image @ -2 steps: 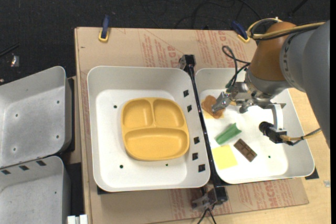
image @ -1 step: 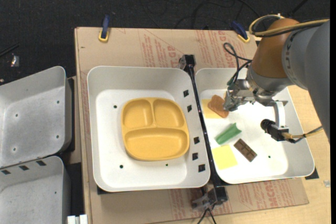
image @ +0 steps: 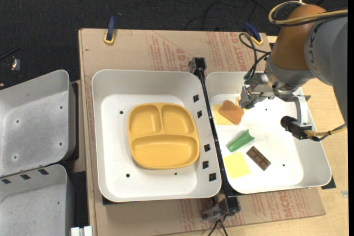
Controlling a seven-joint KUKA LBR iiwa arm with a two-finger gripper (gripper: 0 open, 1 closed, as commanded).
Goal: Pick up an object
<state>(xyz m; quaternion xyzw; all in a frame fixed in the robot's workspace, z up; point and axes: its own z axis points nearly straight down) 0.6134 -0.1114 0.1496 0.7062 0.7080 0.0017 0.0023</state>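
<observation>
Overhead, the end effector (image: 250, 95) hangs low over the right bin (image: 315, 171), just beside the orange block (image: 232, 111); whether it is wide or narrow I cannot tell. Nearby in that bin lie a green piece (image: 240, 141), a yellow square (image: 236, 165) and a brown bar (image: 258, 158). The left bin (image: 105, 135) holds a yellow tray (image: 163, 136).

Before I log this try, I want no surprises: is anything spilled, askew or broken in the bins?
Nothing stands out. The yellow divided tray lies flat in the left bin; the orange block, green piece, brown bar and yellow square lie apart in the right bin.
</observation>
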